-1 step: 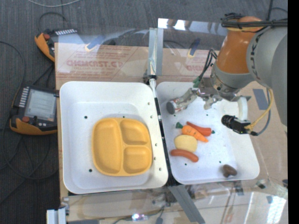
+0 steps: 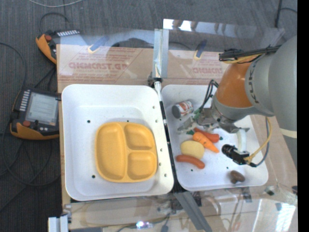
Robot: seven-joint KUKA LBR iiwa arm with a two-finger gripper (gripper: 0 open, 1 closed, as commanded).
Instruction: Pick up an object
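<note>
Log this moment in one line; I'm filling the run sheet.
tool: low in right white bin | nearest: orange carrot | yellow divided tray: left bin | lift: not yet

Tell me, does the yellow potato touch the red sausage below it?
Touching. The camera view shows the potato lying directly against the sausage, with no white bin floor between them.

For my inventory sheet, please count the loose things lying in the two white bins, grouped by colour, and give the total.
Yellow: 2, the yellow three-compartment plastic tray and the pale yellow potato-shaped piece
Orange: 1, the orange toy carrot
Red: 1, the red toy sausage
Silver: 1, the small silver can lying on its side
Brown: 1, the small brown lump
Total: 6
</note>
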